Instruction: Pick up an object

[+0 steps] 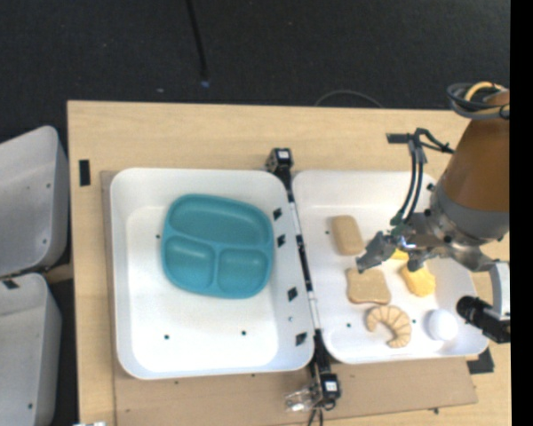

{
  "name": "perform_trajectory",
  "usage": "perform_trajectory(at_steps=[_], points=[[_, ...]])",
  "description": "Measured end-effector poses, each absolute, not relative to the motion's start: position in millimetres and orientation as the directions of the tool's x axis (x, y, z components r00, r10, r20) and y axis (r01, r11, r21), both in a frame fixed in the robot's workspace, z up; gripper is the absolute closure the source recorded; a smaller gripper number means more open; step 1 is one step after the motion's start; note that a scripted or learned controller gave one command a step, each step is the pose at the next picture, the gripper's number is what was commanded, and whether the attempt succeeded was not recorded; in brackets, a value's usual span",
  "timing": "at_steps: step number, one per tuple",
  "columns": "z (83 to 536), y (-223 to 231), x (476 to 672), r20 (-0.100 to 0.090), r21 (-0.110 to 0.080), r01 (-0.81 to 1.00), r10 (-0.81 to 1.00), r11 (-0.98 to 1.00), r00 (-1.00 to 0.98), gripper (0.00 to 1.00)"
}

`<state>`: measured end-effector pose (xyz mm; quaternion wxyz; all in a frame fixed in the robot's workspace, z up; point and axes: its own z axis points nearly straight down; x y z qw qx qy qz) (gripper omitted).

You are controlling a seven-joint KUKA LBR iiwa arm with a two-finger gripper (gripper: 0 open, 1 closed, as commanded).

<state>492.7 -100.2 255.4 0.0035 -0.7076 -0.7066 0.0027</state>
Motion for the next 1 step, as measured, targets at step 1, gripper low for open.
perform_trajectory(at_steps=[1], points=[[260.4,-100.1,494.7,0.000,0.002,1.000,1.000,0.002,-0.002,0.00]])
